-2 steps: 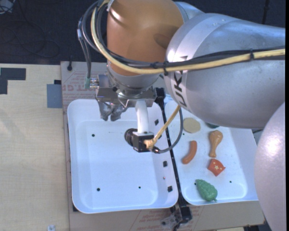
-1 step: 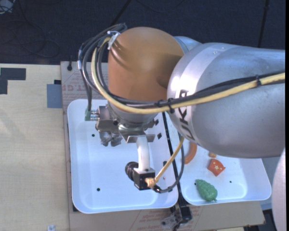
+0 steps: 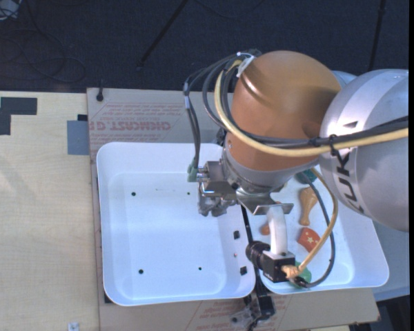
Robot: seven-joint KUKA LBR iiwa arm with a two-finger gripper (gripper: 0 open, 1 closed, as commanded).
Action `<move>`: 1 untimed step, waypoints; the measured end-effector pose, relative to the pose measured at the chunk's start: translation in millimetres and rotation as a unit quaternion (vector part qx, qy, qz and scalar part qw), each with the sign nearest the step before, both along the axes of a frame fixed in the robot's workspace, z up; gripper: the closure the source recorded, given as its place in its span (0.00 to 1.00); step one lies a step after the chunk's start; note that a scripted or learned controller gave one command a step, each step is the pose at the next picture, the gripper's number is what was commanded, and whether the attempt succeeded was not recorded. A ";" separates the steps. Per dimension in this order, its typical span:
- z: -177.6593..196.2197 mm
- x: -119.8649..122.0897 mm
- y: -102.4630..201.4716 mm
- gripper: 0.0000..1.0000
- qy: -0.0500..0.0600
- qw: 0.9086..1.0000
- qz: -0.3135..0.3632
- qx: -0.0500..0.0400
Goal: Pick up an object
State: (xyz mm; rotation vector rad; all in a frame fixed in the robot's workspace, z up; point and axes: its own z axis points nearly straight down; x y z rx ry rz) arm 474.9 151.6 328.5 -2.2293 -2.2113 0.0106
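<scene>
The gripper [image 3: 212,200] hangs low over the near-bare floor of the left bin [image 3: 117,219], tucked under the bulky orange wrist [image 3: 283,109]. From here I cannot tell how wide it stands or whether it has anything in it. Everything worth picking lies to the right of the gripper, across the bins' shared rim in the right bin [image 3: 362,267]. A tan peg-shaped piece [image 3: 307,205] is nearest, a red block [image 3: 308,238] sits just below that, and a teal scrap [image 3: 306,178] peeks out above. The plain risk, I reckon, is a close on nothing, since no object sits below the gripper. If it shifts right toward the pieces without lifting first, it could catch the rim and jolt both bins. The tan piece and the red block are close together, so a grab there might nudge one away.
</scene>
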 end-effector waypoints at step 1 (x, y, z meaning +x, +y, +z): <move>-57.9 -0.1 -75.3 1.00 0.003 1.000 0.000 0.000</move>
